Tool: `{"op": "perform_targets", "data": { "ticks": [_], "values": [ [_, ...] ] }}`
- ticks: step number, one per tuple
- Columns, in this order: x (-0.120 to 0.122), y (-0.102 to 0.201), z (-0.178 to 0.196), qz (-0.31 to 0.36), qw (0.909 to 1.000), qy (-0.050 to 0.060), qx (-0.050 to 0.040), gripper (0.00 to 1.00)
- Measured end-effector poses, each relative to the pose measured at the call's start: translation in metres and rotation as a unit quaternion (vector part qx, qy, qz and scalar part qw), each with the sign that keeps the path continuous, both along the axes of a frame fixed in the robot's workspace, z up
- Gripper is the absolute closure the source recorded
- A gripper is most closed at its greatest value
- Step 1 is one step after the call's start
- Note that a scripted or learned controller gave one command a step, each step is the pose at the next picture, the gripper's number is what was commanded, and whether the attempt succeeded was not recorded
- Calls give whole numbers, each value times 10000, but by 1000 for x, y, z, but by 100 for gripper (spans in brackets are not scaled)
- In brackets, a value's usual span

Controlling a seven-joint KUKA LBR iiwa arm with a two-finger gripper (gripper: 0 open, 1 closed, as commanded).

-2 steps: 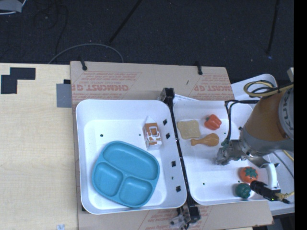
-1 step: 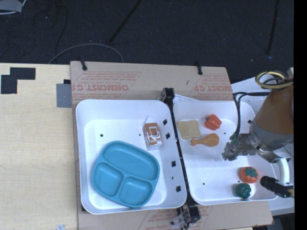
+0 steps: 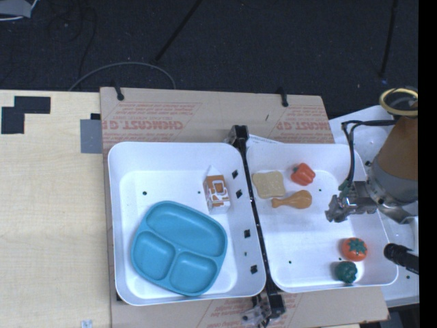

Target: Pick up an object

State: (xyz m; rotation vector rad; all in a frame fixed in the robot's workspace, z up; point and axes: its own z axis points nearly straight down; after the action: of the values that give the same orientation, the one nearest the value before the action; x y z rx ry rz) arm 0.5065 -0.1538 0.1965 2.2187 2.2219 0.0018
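my end effector (image 3: 336, 209): over right bin (image 3: 311, 279), right side; grip state, can't tell
drumstick (image 3: 293, 200): right bin, just left of it
tomato (image 3: 354, 249): below it
plate (image 3: 179, 247): left bin (image 3: 126, 183)

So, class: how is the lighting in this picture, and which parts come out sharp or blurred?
Camera view: light is even and soft, bright on the white bins, with faint shadows; the blue tray and chicken leg look fairly sharp; the gripper is dark and smeared, its details unclear; the floor behind is nearly black.
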Motion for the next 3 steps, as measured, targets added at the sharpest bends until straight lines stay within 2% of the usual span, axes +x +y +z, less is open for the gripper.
{"op": "perform_targets", "data": {
  "ticks": [1, 3],
  "values": [
    [1, -1, 38, 3, 10000, 0, -1, 100],
    [30, 99, 22, 13, 10000, 36, 13, 100]
  ]
}}
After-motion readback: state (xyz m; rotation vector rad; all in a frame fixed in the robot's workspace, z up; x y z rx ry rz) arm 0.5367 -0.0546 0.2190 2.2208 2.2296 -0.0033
